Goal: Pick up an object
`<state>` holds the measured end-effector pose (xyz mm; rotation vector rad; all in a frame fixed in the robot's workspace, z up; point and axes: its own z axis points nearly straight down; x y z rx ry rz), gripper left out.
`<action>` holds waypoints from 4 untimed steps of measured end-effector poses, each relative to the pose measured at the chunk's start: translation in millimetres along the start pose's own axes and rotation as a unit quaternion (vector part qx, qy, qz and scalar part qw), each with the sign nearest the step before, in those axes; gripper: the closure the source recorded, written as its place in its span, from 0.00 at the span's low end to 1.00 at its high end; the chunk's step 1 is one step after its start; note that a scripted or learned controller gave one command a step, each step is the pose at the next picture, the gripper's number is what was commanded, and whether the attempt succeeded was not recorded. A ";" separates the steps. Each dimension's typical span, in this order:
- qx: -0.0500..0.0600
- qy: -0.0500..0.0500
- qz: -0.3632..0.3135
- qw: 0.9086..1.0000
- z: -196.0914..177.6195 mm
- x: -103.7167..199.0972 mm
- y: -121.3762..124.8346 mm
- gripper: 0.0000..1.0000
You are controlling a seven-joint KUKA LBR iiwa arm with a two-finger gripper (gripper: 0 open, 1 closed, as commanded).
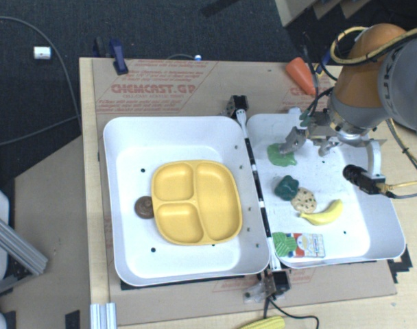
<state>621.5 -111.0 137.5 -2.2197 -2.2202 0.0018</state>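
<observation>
Camera view is taken from above the bench, and the two-finger gripper (306, 142) is seen low over the far end of the right-hand shallow white bin (373, 249), close to that bin's far left corner. A metal finger (291, 141) slants down toward a light green soft-looking lump (282, 155) that lies just inside that corner, and its tip appears to touch or nearly touch the lump. A second finger (325, 145) is seen further toward the bin's middle, so the jaws are judged to be spread apart, and nothing is seen held between them.

A miss is judged to be the main risk. The green lump sits off to one side of the gap between the fingers rather than centred in it, so a closing stroke may only nudge it against the bin's left wall. The low, flat shape of the lump may also let the fingers slide over it.

Other candidates lie nearer the bin's middle and near edge: a dark green rounded block (287, 187), a speckled tan round cookie (304, 199) touching it, a yellow plastic banana (323, 213) just beside the cookie, and a flat printed packet (299, 245) at the near left corner.

The grey arm, with its orange band (361, 74), is seen reaching in over the right bin's far edge, wrist turned downward. In the left bin (119, 184), a yellow three-compartment plate (195, 202) rests centrally, with a brown round disc (144, 207) at its left rim.
</observation>
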 end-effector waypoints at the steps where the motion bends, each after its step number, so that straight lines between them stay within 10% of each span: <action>1: 0.000 0.000 0.001 1.000 53.6 15.9 -39.2 0.00; 2: -0.001 0.000 0.001 1.000 52.9 0.3 -70.7 0.00; 3: -0.002 0.000 0.001 1.000 43.2 0.9 -70.2 1.00; 4: -0.002 0.000 -0.001 1.000 -47.9 80.6 -64.7 1.00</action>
